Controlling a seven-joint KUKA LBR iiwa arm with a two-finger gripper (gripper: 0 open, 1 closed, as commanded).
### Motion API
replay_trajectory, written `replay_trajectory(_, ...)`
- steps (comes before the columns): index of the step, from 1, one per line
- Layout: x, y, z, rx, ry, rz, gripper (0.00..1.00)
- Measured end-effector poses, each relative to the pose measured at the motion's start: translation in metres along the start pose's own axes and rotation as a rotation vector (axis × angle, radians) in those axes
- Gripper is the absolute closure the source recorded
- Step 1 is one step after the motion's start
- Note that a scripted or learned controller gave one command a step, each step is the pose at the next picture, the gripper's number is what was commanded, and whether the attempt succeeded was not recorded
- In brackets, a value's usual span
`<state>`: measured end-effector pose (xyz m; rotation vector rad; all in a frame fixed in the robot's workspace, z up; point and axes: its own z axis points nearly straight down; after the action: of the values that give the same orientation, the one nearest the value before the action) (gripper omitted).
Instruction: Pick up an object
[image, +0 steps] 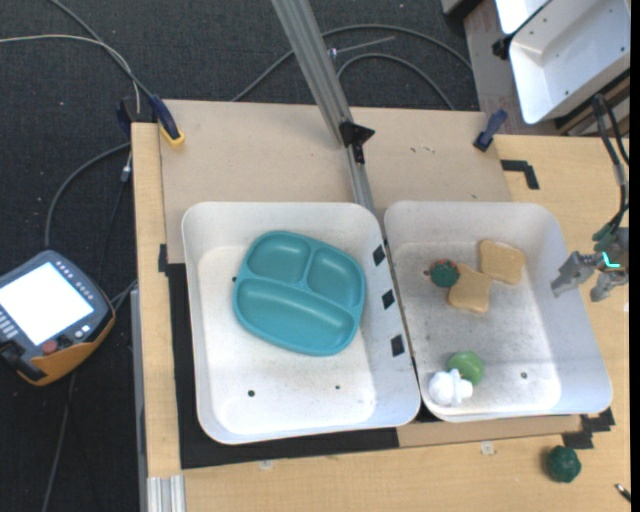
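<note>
We see our gripper (590, 277) at the right bin's (560, 330) right rim, but cannot tell its state or whether it has hold of anything. Just left of it lie two tan bread slices (487, 275); farther left, a red-green piece (443, 272). Below-left sit a green ball (466, 366) and a white piece (450, 388).

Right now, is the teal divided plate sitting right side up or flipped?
Right side up. The teal plate lies flat in the left bin with its three compartments facing up, raised dividers visible.

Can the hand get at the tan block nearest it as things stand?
Probably yes. The hand sits at the right bin's right rim, and the tan block lies uncovered, nothing between them.
</note>
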<state>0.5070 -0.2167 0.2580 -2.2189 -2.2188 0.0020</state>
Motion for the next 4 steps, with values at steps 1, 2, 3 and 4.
replay_trajectory(1,0.0,0.001,-0.001,-0.003,-0.001,-0.001,0.0)
replay_trajectory(2,-0.006,-0.006,0.052,0.001,0.001,0.001,0.0)
replay_trajectory(3,0.002,-0.013,0.103,0.002,0.002,0.0,0.0)
replay_trajectory(4,0.001,-0.006,0.149,0.001,0.001,0.0,0.0)
